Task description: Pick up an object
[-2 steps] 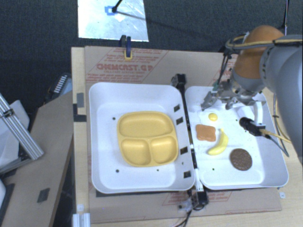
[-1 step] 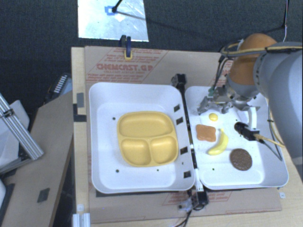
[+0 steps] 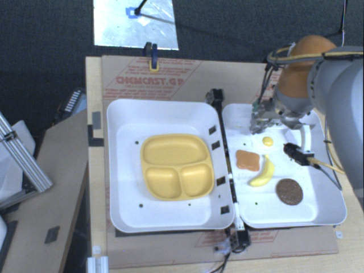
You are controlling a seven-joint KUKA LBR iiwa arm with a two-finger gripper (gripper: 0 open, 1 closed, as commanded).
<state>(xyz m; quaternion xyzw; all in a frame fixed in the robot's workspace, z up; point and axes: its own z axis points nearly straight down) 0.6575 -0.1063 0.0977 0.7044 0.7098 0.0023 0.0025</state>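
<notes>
The bench point(image 3: 96, 169) (cardboard-topped) bears the left bin point(image 3: 122, 209) and right bin point(image 3: 324, 209) side by side.

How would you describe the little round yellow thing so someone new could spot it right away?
Look in the right-hand white bin, in its upper half, just below the gripper. The small yellow ball lies there alone, above the orange square piece and the banana. It is the smallest item, and the only round yellow one.
</notes>
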